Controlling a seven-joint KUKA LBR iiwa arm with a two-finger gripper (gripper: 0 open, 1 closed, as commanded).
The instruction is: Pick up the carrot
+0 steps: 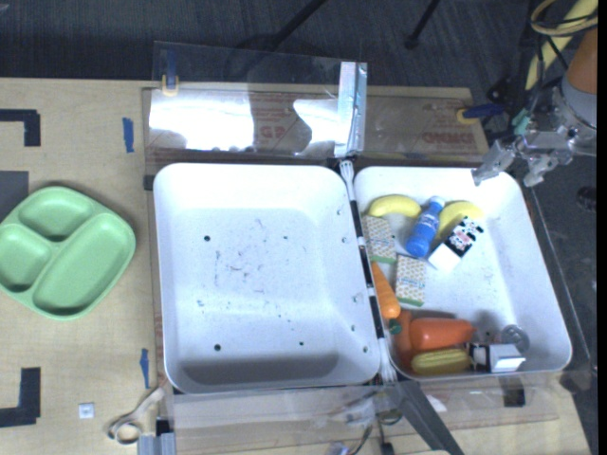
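Note:
The carrot [384,293] is a slim orange piece with a green end. It lies along the left wall of the right bin [531,282], pointing toward the bin's front. My gripper [510,169] hovers over the back right corner of that bin, far up and to the right of the carrot. Its fingers stand apart with nothing between them.
Around the carrot lie checkered packets [411,281], a fat orange-red piece [438,332] and a yellow corn cob [441,360]. Farther back sit two bananas [394,205], a blue bottle [424,227] and a white box [455,240]. The left bin [256,273] adjoins; a green divided plate [62,249] rests far left.

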